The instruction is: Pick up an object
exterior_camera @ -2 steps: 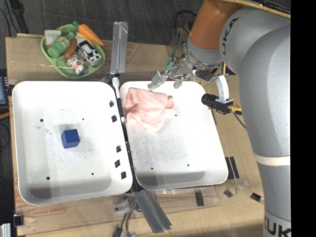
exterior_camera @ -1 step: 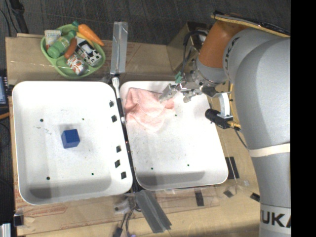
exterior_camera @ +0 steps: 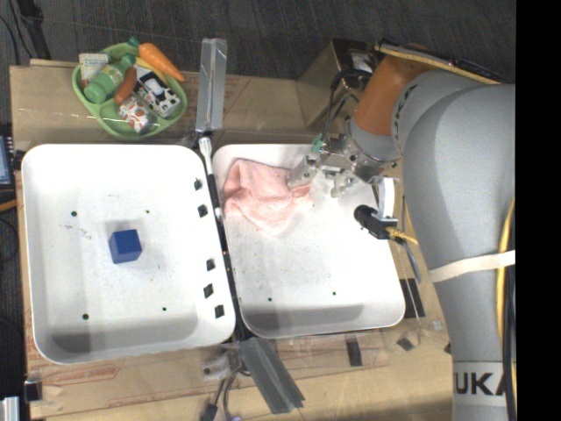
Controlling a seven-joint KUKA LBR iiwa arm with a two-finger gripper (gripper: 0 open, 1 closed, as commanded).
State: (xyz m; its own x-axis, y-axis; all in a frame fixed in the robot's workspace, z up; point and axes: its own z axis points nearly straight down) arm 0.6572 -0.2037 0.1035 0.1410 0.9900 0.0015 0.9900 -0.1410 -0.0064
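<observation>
The gripper (exterior_camera: 307, 172) sits at the edge of the pink cloth (exterior_camera: 257, 193) in the right bin (exterior_camera: 351, 310); whether its claw is apart or closed, I cannot tell. A blue cube (exterior_camera: 125, 246) lies in the left bin (exterior_camera: 53, 323).

Bulky smooth grey robot arm (exterior_camera: 456, 191), orange band (exterior_camera: 381, 95) above the wrist, white lettering near its base, thin pale cable across the casing

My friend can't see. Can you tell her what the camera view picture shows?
A grey robot arm reaches from the right, its gripper at the edge of a crumpled pink cloth in the right white bin. A blue cube sits in the left white bin, and a green bowl of toy food stands behind it.
</observation>
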